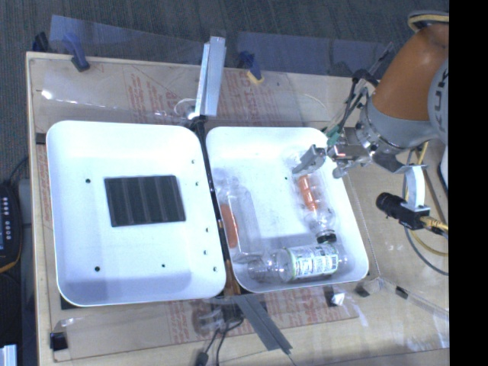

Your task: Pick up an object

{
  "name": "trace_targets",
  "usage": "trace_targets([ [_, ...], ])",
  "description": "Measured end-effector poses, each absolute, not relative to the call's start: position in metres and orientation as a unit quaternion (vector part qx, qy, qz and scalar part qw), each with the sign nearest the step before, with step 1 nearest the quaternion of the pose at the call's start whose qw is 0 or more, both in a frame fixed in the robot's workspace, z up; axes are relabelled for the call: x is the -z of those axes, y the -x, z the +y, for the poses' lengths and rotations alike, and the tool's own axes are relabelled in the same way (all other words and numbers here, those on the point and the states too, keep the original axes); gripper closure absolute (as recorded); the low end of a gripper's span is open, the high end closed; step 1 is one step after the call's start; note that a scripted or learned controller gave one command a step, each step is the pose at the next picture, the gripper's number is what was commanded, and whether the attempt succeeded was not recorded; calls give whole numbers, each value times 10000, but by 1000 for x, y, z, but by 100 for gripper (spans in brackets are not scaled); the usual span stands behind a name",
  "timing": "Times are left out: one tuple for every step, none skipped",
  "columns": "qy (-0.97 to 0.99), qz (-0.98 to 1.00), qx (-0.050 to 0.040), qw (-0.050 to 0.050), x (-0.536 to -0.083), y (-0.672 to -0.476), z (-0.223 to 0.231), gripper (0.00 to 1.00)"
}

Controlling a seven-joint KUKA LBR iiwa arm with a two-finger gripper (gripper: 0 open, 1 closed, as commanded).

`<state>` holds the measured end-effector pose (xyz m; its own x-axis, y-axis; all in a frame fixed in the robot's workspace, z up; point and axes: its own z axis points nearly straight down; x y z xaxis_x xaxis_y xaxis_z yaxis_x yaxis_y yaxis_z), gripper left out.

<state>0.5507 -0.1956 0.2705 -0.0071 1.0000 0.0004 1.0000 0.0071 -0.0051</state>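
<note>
Arm [415, 67] cut off at right edge (gripper [314, 157] fingers too small to tell).

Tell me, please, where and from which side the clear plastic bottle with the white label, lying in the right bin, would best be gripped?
Probably across the labelled middle of the clear plastic bottle with the white label, coming straight down. It lies on its side along the near wall of the right bin, so the gripper should close across its width, near to far, though that wall leaves little room.
</note>
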Motion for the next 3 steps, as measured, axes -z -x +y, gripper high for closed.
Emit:
trace_targets([
  [6750,-7378,-16,25,-205,-595,-209,0],
  [6511,-7590,-4,5,-186,-626,-208,0],
  [6161,-7877,-8,13,-213,-589,-209,0],
])
